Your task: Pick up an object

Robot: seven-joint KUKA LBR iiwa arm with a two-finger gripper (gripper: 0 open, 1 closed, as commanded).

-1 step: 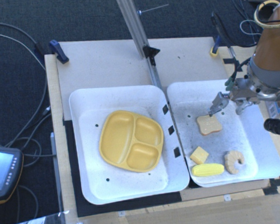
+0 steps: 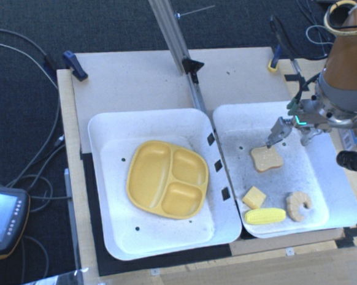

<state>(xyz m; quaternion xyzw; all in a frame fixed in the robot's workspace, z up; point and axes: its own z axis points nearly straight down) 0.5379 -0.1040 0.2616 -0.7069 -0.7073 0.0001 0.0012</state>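
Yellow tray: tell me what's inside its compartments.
The yellow tray in the left bin shows three bare compartments with nothing in them. Whatever lies beneath the tray is covered.

No readable text, labels, brands or numbers anywhere. Screen device [image 2: 3, 220], well left of the left bin [image 2: 104, 138], shows a lit display, too blurred to read. Small black marks on the divider edge beside that bin carry no legible characters.

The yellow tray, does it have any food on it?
Empty. The yellow tray shows three bare compartments; the toast, cheese, corn and donut lie in the other bin.
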